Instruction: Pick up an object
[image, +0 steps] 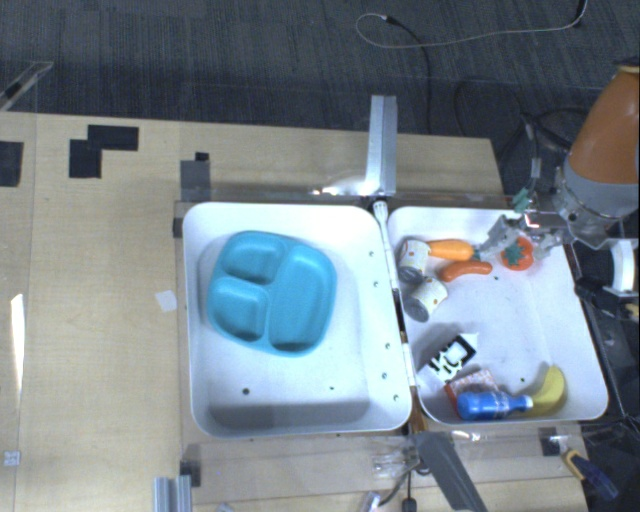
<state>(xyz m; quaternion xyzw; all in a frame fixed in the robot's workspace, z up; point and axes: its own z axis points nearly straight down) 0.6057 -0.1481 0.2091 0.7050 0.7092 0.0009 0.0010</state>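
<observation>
Camera view: two white bins are seen side by side on the bench. A blue tray (271, 291) lies in the left bin (290, 410). In the right bin (585, 375), two small cups (420, 275) lie near the left wall, with an orange carrot (457, 260) just beside them. A blue bottle (493, 404) and a banana (548, 390) rest along the near edge, a black-and-white card (452, 354) close by. The gripper (512, 236) is placed at the far right corner, beside a red-orange toy (518, 256). Whether anything is held cannot be told.
</observation>
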